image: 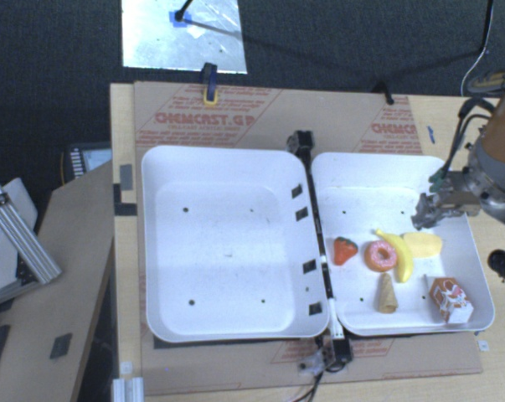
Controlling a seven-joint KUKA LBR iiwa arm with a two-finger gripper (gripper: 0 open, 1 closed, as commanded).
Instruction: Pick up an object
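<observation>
**Hovering over the right bin, toys just below the gripper**

Starting big: the bench carries two shallow white trays, and everything gets placed from the right bin. To its left, touching along the hinge line, sits the left bin. Over the right bin's far-right side comes the arm, grey with an orange band, reaching in across the right wall.

Now the gripper — it hangs above the right bin's right half, tips pointing down and leftward. Nothing sits between the tips, and how wide they stand is too blurred to call.

Down to the candidates, all in the right bin's near half. The banana lies just below and slightly left of the gripper, its long axis running from upper left to lower right. Touching it on the right, a pale yellow piece, almost directly under the tips. The doughnut rests against the banana's left, the strawberry farther left, the cone nearer the front wall, the small box in the front-right corner.

Nearest pick, on my read: the yellow piece, with a short drop toward the front.
</observation>
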